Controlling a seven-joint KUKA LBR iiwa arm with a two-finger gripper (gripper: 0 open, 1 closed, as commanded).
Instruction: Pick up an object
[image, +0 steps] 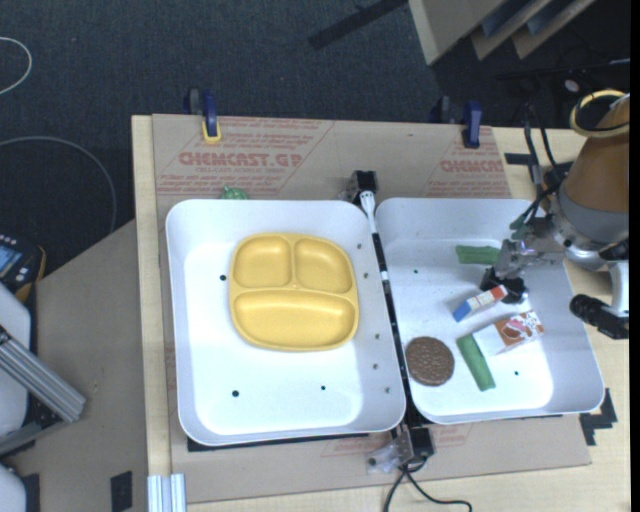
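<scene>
Now the approach step seems in hand; the two-finger gripper (510, 272) hangs low in the right white bin (420, 225), just above the small white tube with red and blue ends (477, 301); next it must descend and close.

Red print "CHEMCAST" on the brown board (300, 150) at 12 o'clock of the left bin (190, 300), followed by letters like "G P", partly unclear. Same red print again on the board at 12 o'clock of the right bin (570, 390), cut by the arm, reading roughly "CHEMC". Smaller red lines beneath both, too fine to read. Red-and-white printing on the packet (518, 329) in the right bin, illegible.
</scene>
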